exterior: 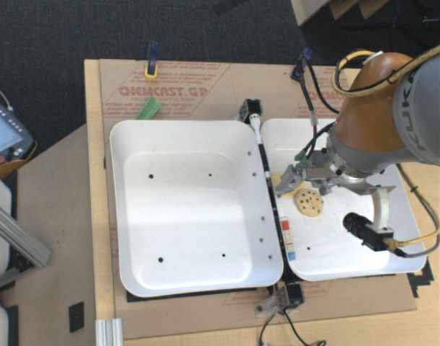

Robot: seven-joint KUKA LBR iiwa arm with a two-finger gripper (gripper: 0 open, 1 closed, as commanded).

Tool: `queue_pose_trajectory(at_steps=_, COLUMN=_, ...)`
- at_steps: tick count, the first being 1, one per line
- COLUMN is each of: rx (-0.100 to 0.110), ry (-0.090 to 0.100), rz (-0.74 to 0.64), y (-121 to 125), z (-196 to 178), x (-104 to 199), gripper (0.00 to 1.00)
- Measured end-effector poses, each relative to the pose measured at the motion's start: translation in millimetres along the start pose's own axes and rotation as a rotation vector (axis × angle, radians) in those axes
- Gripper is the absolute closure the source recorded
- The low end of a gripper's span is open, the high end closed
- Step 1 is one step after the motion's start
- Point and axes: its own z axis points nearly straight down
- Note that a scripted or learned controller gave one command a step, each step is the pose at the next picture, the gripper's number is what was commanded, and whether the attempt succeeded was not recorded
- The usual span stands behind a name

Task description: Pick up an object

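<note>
- Two bins were counted: left bin, right bin.
- One speckled biscuit was seen in the right bin, beside the pincer.
- The pincer's state could not be told.

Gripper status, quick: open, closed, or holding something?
Gripper: cannot be told from this view. It is over the right bin, just up-left of the cookie.

two bins are set side by side on the surface. in the right bin, beside the left bin, a cookie is placed near the dividing wall. the end effector is positioned just behind the cookie.
</note>
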Motion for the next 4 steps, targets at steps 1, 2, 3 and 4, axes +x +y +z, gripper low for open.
queue_pose_trajectory(at_steps=1, rx=0.010, ry=-0.006, rz=0.022, y=-54.7, z=50.2, x=-69.8, gripper=0.00)
queue_pose_trajectory(at_steps=2, rx=-0.015, ry=-0.009, rz=0.010, y=-5.1, z=-71.9, x=-59.5, gripper=0.00)
queue_pose_trajectory(at_steps=3, rx=0.009, ry=-0.002, rz=0.009, y=20.8, z=5.0, x=-13.7, gripper=0.00)
queue_pose_trajectory(at_steps=4, rx=0.009, ry=-0.007, rz=0.023, y=-54.8, z=16.2, x=-76.6, gripper=0.00)
